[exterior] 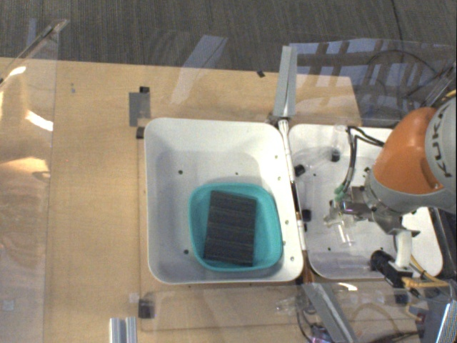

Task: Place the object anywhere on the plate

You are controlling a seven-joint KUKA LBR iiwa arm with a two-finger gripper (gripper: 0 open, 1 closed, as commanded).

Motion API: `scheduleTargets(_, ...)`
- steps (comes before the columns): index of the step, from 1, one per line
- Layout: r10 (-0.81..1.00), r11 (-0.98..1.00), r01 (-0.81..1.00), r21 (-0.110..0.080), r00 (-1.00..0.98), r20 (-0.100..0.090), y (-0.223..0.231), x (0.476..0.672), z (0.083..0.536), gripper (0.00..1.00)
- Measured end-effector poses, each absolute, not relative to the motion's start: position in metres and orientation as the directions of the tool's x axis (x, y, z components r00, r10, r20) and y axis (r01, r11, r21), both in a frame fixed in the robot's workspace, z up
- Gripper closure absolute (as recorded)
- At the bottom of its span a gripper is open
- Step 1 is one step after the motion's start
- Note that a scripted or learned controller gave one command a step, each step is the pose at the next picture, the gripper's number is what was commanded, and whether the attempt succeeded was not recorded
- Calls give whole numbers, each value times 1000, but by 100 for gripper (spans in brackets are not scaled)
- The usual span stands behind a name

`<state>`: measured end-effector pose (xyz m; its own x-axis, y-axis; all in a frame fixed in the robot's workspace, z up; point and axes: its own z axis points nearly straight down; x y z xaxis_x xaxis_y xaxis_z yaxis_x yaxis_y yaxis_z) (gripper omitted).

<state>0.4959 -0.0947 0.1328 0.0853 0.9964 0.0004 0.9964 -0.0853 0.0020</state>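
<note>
Wooden bench (86,213) on the left, under a reflective clear sheet. Left bin (164,163) is white and shallow, and holds a teal plate (268,224) in its lower half, close to the near wall. A dark grey ribbed block (230,227) lies flat on the plate, roughly centred, long side running away from the camera with a slight tilt, and it is wholly within the plate's rim. A grey metal rail (285,84) runs back from the joint where the two bins meet. Right bin (321,256) is white, with a few small dark marks on its floor near the dividing wall. The gripper (341,219) hangs over this bin's middle, well apart from the block and plate. Whether it is open or closed cannot be told: glare and clutter obscure it. The arm (403,166), its orange band showing, enters from the right.
</note>
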Motion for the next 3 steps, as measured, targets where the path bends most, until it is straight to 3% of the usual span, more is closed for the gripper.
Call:
scheduleTargets(1,999,-40,999,6,40,1,-31,489,185,100)
scheduleTargets(2,991,135,991,6,-135,0,35,508,185,100)
scheduleTargets(3,951,309,951,7,-309,-1,94,571,185,100)
